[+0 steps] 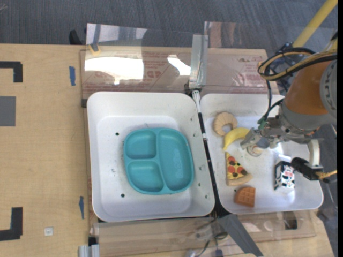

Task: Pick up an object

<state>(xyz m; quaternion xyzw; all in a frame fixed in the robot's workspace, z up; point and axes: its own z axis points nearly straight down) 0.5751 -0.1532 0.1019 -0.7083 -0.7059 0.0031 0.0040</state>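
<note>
My gripper [256, 143] hangs low over the middle of the right bin [308, 199], just right of a yellow banana [235, 137]. A small pale round piece [256, 151] lies right under it. A tan ring-shaped pastry [224, 122] sits behind the banana. In front of the banana lies a pizza slice [236, 169], and nearer the front wall an orange waffle piece [245, 196]. A small black and white carton [285, 176] stands to the right of the gripper. I see nothing lifted off the bin floor.
The left bin [102, 116] holds a teal divided plate [158, 160]. A ridge between the bins [205, 149] runs front to back. Clear panels [198, 63] stand behind both bins. The grey and orange arm [313, 98] and its cables cover the right bin's far right.
</note>
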